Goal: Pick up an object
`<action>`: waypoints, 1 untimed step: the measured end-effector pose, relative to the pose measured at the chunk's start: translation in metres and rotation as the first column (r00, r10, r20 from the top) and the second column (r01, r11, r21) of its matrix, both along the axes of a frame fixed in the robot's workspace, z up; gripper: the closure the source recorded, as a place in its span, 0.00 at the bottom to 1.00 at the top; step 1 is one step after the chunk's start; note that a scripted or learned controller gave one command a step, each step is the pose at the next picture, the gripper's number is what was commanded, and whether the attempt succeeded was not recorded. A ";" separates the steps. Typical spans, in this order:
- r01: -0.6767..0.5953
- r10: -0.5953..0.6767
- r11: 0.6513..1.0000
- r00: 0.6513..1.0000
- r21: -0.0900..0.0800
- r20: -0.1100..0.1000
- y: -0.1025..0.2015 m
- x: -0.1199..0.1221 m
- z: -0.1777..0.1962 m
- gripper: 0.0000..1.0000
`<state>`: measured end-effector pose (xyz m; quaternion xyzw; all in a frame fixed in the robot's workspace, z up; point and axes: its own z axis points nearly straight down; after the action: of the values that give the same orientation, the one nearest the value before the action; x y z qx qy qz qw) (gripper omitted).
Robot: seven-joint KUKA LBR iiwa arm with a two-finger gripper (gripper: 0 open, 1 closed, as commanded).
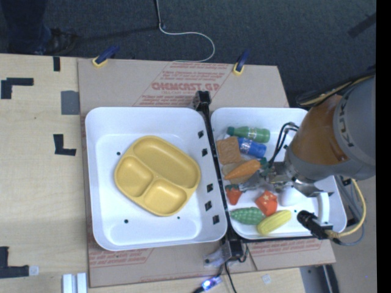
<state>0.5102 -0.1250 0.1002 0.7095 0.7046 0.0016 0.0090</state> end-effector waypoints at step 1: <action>-0.004 0.004 1.000 1.000 0.005 -0.011 0.003 -0.003 0.006 1.00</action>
<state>0.5070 -0.1222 0.1059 0.7082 0.7060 -0.0007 0.0034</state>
